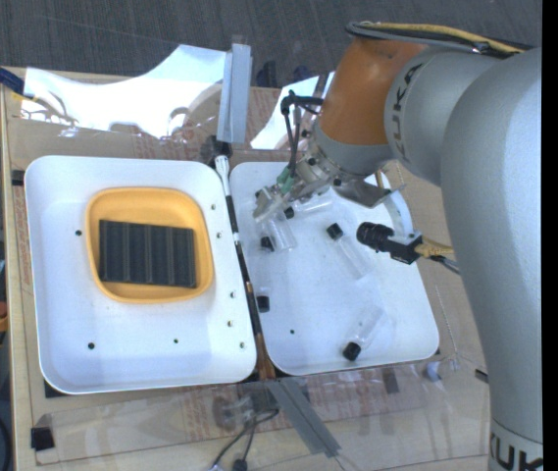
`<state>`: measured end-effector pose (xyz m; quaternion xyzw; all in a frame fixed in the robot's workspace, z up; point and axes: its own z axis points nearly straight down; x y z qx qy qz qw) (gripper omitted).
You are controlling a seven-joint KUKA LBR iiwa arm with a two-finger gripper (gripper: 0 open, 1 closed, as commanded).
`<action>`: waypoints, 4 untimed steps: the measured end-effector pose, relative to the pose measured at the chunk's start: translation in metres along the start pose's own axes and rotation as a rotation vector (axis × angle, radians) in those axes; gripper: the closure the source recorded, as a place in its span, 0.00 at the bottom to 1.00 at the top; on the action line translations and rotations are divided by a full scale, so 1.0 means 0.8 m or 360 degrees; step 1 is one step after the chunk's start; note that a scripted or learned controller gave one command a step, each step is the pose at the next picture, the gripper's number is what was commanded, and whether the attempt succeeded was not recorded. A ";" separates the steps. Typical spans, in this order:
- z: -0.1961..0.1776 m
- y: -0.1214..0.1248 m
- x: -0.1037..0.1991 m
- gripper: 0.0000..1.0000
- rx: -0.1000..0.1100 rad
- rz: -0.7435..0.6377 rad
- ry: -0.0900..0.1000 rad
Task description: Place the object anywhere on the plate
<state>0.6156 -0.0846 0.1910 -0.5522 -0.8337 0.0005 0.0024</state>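
While the two-finger gripper (283,196) hangs low over the far-left part of the right-hand shallow white bin (411,346), its opening cannot be told, nor whether it holds anything. Several small clear tubes with black caps (362,337) lie scattered in that bin. The yellow rounded plate with a dark ribbed centre (148,247) sits in the left-hand white bin (53,351) and bears no object, so transfer remains undone. Partial lettering, "KUK", shows on the arm's grey base (514,449).
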 end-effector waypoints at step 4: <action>-0.014 0.017 -0.092 0.00 -0.0001 -0.0796 -0.0007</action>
